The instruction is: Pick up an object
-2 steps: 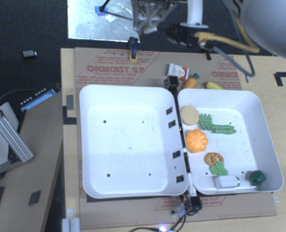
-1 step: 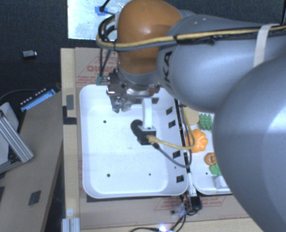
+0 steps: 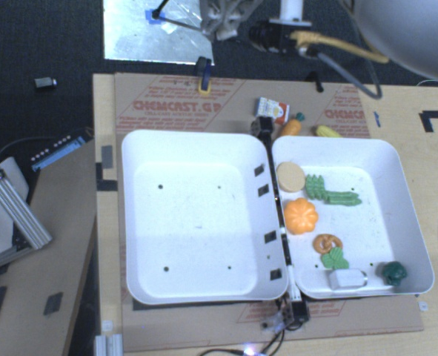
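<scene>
While the arm [image 3: 404,21] hung over the far right corner, the bench looked like this, left to right:

Left bin [image 3: 141,221]: white, shallow, with small dark dots on its floor.
Divider: black clips [image 3: 270,236] ran down the seam where the two bins met.
Right bin [image 3: 407,221]: white, just beside the left one, and it held all the objects.
Disc [image 3: 290,176]: tan and round, at the far left of the right bin, near the seam.
Pumpkin [image 3: 301,216]: orange, just below the disc.
Greens [image 3: 330,192]: a green leafy piece, just right of the disc and above the pumpkin.
Pretzel [image 3: 326,242]: orange-brown, below the pumpkin, touching a small green leaf [image 3: 336,259].
Block [image 3: 347,279]: white, near the bin's front edge, just below the leaf.
Broccoli [image 3: 393,273]: dark green, in the front right corner, apart from the block.
Behind the bins: a small carton [image 3: 270,109], a carrot [image 3: 290,127] and a yellow piece [image 3: 327,132] lay on the cardboard [image 3: 174,102].
Gripper [image 3: 226,17]: at the top edge, well apart from both bins and from every object; whether it was apart or together could not be told.
</scene>
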Motion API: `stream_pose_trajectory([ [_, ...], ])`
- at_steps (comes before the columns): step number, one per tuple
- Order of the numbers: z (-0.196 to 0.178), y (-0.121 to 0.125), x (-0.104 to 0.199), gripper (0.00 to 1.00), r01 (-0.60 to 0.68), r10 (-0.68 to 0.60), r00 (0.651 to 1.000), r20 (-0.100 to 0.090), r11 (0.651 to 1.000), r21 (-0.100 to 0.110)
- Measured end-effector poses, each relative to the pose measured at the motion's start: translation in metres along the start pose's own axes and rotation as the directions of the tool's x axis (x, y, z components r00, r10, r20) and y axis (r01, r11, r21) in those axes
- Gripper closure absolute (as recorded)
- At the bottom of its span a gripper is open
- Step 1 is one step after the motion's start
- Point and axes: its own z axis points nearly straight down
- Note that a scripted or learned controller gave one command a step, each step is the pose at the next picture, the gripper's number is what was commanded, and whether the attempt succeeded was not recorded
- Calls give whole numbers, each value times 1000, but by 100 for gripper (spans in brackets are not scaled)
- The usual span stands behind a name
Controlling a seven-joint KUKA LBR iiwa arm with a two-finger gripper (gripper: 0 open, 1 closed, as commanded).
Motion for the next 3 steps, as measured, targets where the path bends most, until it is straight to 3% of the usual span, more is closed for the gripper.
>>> stream_pose_trajectory([
  [1, 31, -50, -83, 100, -11, 11, 1000, 7, 1000, 21],
  [2, 158, -24, -7, 100, 3, -4, 1000, 7, 1000, 30],
  [3, 138, -23, -10, 100, 2, -2, 1000, 4, 1000, 17],
])
